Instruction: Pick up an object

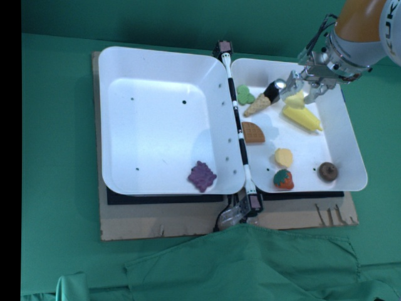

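The tool (pixel 305 88) hovered with its fingers spread, holding nothing, low over the far end of the right bin (pixel 348 144), just above the yellow corn (pixel 302 118). Nothing was lifted yet; closing and raising remained.

The only readable lettering is at the picture's top right corner, about two o'clock from the bins: dark capital letters on the pale grey casing of the arm (pixel 393 17), just beside its orange band. They are cut off by the frame edge; "KU" can be made out, apparently the start of a maker's name. Nothing else carries legible text, numbers or signs.
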Tool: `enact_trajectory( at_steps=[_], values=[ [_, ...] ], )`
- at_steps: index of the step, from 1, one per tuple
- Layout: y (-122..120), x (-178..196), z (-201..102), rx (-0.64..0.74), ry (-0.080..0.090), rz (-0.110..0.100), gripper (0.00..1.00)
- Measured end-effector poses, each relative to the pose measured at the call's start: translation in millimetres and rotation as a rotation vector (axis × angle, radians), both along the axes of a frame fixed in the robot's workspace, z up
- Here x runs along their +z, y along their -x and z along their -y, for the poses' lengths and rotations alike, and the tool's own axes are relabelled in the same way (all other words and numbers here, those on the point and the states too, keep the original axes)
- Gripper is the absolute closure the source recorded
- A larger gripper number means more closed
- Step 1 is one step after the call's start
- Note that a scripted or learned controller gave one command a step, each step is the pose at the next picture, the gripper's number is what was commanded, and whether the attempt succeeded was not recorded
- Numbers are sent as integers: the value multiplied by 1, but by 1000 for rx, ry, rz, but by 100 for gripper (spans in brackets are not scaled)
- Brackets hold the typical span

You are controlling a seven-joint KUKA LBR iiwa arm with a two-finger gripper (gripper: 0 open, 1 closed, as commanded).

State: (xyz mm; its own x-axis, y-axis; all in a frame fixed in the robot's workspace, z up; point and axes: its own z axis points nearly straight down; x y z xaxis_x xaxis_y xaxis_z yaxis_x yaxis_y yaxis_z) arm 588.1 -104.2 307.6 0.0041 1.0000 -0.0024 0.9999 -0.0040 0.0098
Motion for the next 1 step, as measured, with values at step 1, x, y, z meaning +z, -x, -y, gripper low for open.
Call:
enact_trajectory(
  at_steps=[1],
  values=[
    [2, 65, 7, 7, 1, 2, 100]
  ],
)
